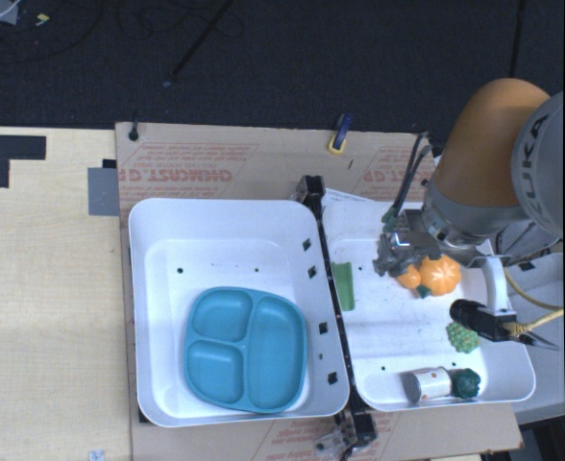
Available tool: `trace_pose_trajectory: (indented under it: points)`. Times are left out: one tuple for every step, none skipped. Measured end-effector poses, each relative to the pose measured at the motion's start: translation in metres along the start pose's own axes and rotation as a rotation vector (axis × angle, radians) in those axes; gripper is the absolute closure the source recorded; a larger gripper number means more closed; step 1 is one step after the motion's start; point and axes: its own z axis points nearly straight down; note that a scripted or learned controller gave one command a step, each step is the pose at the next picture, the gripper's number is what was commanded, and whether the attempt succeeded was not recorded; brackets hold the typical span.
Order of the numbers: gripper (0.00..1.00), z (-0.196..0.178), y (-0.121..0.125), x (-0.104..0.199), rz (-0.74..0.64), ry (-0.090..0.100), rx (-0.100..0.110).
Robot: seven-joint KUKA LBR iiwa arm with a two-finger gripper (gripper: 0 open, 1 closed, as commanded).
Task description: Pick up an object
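We find the gripper (395,257) low in the right bin (379,392), right of frame centre, its fingers' spread beyond our telling, the orange toy (436,277) lying just to its right.

Blue divided plate (246,350) in left bin (158,257)

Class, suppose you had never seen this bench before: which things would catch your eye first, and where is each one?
Probably the big blue divided plate, lying in the left bin. Next, the arm's orange band at the upper right, above the gripper lowered into the right bin. Beside the gripper sits an orange toy fruit, the brightest small thing there.
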Motion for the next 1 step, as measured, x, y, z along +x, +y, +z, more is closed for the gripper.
trace_pose_trajectory:
  points:
    - [1.00,0.0184,-0.0092,0.0047,0.006,0.000,0.004]
